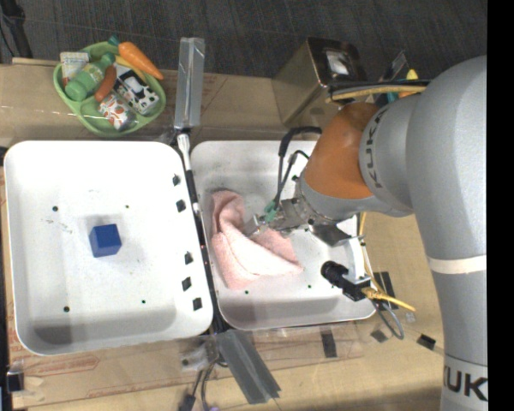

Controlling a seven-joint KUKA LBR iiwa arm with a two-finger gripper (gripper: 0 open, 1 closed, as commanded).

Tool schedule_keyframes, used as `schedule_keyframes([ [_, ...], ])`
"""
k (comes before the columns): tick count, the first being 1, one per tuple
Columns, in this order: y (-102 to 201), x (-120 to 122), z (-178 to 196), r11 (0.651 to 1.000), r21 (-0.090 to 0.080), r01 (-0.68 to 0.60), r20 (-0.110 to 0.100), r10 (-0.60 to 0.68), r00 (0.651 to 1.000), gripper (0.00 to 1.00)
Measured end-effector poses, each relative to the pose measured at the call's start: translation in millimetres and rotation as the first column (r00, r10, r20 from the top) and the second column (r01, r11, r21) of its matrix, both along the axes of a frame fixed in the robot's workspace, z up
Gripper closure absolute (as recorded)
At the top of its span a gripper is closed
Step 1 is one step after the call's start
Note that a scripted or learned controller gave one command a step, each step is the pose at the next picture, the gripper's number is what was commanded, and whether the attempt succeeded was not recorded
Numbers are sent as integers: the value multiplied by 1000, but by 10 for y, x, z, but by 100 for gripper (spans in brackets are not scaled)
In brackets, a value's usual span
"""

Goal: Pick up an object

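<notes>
Claw [270, 218] sits low over the crumpled pink cloth [247, 247] in the right white bin [265, 311]; cloth extends lower-left beneath it. Grip state cannot be determined.

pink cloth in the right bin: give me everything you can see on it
The pink cloth is a soft, towel-like fabric, pale pink, lying crumpled and loosely folded on the floor of the right bin. It sits in the bin's left half, running from near the left wall diagonally toward the centre, with a bunched ridge at its upper end and a broader flap lower down. The gripper is down at its upper right edge, at or on the fabric; whether it grips the cloth cannot be made out.
</notes>
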State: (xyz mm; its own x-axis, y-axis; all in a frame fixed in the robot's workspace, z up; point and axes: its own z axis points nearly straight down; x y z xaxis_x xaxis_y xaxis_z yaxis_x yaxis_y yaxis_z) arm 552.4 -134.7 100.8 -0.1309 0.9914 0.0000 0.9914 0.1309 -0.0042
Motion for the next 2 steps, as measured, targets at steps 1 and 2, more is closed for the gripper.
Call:
schedule_keyframes([
  [1, 3, 1, 90, 1000, -1, -6, -3, 6, 1000, 100],
  [2, 3, 2, 91, 1000, -1, -6, -2, 6, 1000, 0],
])
